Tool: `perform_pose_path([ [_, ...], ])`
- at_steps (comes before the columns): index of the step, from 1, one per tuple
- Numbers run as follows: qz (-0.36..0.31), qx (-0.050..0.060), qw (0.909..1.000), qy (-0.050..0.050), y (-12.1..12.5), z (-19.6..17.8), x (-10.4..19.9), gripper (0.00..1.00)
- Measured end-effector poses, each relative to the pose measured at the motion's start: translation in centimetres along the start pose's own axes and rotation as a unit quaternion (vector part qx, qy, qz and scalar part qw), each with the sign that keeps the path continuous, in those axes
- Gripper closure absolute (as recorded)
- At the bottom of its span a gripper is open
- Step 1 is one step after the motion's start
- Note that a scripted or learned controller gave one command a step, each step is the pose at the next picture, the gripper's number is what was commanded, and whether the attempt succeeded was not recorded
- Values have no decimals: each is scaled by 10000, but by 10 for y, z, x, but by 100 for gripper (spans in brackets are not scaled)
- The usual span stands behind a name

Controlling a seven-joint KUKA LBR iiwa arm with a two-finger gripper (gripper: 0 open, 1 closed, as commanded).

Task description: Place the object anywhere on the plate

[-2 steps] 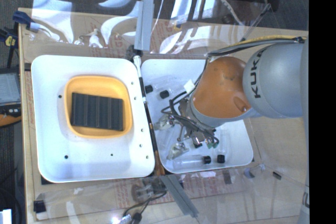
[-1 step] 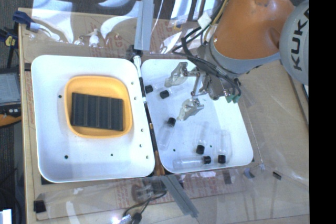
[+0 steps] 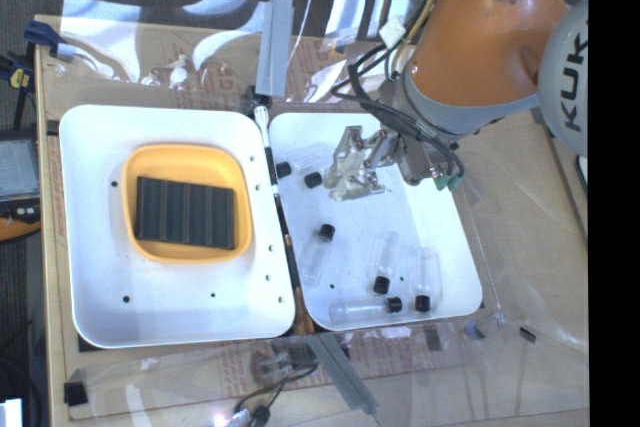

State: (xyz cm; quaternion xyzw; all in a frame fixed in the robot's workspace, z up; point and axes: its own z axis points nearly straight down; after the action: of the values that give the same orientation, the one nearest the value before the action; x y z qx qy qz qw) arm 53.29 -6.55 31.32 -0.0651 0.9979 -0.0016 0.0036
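Clear plastic vials (image 3: 372, 312) with black caps lie loose in the right bin (image 3: 455, 245) below the hand (image 3: 358, 167), whose finger state cannot be told; judged light, stiff and slippery, best pinched mid-barrel, with the yellow plate (image 3: 140, 165) well apart leftward.

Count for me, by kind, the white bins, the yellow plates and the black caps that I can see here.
white bins: 2
yellow plate: 1
black caps: 6
Total: 9
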Motion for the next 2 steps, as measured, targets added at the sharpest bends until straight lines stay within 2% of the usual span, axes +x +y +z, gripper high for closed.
perform_pose_path([
  [1,-1226,-28,9924,40,11,123,-11,100],
  [2,-1225,-26,9925,35,11,122,-11,0],
])
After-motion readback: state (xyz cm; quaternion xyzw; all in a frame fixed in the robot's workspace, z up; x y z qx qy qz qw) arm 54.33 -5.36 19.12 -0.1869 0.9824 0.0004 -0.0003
